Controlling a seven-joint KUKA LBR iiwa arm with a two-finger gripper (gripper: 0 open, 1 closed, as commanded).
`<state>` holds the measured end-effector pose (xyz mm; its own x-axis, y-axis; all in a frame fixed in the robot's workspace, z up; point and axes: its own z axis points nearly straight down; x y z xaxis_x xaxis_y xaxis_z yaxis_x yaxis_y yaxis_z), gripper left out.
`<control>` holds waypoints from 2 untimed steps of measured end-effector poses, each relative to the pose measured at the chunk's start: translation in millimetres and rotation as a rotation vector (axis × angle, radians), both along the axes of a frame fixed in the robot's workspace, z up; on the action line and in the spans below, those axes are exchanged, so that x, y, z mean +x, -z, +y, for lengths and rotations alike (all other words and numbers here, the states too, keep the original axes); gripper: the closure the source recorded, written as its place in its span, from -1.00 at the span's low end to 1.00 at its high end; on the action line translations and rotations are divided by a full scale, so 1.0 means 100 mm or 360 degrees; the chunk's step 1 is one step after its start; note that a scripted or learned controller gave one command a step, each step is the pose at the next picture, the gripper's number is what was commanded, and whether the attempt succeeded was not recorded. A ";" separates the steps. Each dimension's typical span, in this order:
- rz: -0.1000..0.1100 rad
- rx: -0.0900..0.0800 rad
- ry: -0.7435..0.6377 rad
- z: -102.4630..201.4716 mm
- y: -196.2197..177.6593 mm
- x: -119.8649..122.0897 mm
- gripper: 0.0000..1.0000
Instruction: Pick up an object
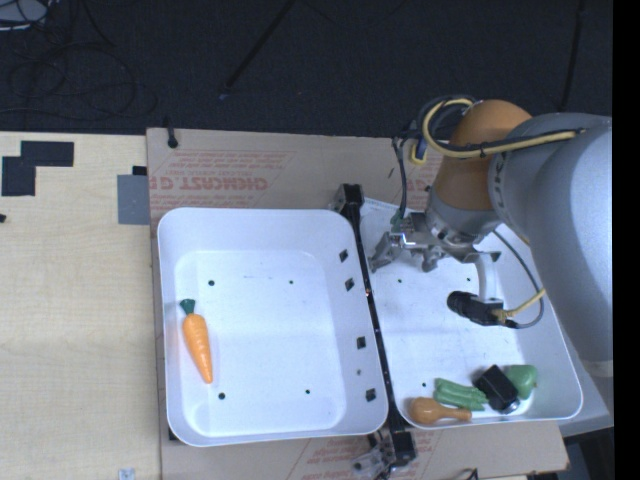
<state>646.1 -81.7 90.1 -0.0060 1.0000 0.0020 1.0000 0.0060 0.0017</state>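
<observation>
An orange carrot (197, 344) with a green top lies at the left side of the left bin (260, 230). At the front of the right bin (560, 408) sits a small cluster: a long green vegetable (459, 394), a black block (496, 387), a light green piece (523, 375) and a tan pear-shaped item (437, 411). My gripper (406, 256) hangs low over the back left part of the right bin, close to the divider. It is open, with nothing between its fingers, and it is well apart from the cluster.
The black divider rail (364, 308) runs between the two bins. A black cable plug (473, 307) with a yellow lead dangles from the arm over the middle of the right bin. Both bins rest on a cardboard sheet (250, 173).
</observation>
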 end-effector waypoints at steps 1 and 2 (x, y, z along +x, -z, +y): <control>0.0009 -0.0001 0.0009 -0.04 -0.09 -0.03 1.00; 0.0009 -0.0002 0.0009 -0.04 -0.10 -0.02 -1.00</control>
